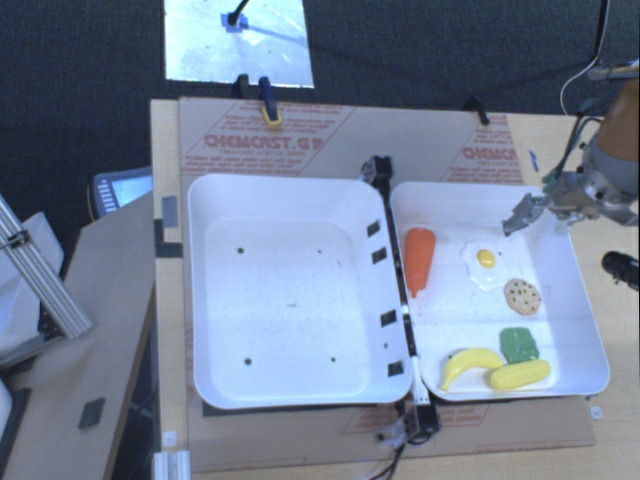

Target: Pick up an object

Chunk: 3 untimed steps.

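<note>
Camera view: two white bins side by side on counter [330,128]. Left bin [210,198] bare inside. Right bin [585,313] holds toy food: orange carrot [418,259] near left wall, fried egg [484,263] in middle, cookie [521,295] just beside egg, toward front. Green piece [518,342], banana [468,363] and yellow corn-like piece [520,373] close together by front edge. Fingers [522,214] hang above back right part of right bin, near egg, nothing between them; can't tell if released or clenched

The arm [615,158] is cut off by the right edge.
</note>
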Tool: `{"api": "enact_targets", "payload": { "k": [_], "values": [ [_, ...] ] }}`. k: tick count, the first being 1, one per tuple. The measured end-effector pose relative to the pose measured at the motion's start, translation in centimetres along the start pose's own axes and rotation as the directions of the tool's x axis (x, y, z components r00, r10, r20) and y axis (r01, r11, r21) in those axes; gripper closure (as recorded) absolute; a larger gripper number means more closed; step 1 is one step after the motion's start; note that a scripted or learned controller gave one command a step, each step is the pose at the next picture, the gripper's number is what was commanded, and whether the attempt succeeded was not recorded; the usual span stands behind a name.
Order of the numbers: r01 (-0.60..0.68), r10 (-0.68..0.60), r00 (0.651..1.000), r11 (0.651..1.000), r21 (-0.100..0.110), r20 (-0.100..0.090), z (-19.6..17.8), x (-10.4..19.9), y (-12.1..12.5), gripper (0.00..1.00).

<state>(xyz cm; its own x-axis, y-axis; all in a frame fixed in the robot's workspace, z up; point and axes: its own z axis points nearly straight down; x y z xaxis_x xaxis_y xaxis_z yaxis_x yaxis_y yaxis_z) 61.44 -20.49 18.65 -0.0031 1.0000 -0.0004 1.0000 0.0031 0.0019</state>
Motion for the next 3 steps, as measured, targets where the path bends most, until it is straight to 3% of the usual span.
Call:
{"api": "enact_targets", "payload": {
  "k": [1,2,3],
  "values": [
    [0.004,-0.004,1.000,1.000,-0.021,0.007,-17.0,-0.2,5.8,0.00],
    [0.005,-0.005,1.000,1.000,-0.019,0.005,-34.1,3.7,4.8,0.00],
    [0.007,-0.007,1.000,1.000,-0.006,0.003,-34.3,3.6,4.8,1.00]
  ]
}}
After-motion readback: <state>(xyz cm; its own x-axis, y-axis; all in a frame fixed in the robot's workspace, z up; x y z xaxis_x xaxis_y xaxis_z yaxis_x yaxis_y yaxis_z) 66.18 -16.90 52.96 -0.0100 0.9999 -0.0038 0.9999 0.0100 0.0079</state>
